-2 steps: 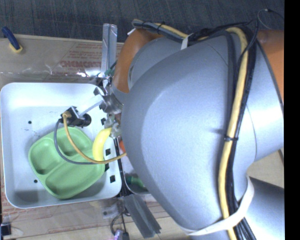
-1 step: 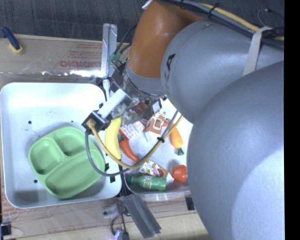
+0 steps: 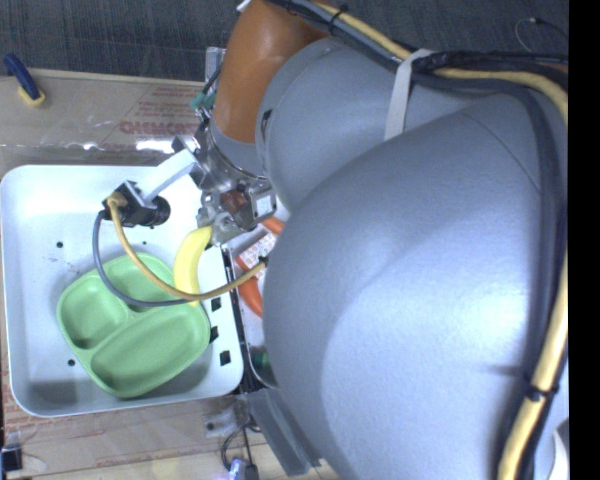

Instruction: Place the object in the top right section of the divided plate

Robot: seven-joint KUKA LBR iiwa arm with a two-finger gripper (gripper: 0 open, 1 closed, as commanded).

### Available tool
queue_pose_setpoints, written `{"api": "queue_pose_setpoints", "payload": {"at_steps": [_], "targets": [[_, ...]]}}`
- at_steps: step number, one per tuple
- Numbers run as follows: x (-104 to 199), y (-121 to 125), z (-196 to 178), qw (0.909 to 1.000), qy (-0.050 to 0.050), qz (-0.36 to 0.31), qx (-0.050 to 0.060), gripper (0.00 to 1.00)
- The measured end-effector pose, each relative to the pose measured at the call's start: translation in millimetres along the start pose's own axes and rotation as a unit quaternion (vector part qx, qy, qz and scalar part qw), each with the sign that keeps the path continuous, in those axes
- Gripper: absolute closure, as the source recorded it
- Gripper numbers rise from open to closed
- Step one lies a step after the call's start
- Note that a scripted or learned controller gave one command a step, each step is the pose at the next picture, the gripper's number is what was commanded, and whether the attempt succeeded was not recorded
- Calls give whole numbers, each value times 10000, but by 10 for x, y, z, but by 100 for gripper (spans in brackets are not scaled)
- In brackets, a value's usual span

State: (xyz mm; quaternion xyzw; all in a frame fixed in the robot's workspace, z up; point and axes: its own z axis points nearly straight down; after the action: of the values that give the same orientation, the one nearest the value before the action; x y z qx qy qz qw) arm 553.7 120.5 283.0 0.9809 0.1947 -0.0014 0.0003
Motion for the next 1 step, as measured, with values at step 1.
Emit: {"api": "queue_pose_setpoints", "payload": {"at_steps": [1], "targets": [[-598,639,-1083,9989,17,479,-4,100]]}}
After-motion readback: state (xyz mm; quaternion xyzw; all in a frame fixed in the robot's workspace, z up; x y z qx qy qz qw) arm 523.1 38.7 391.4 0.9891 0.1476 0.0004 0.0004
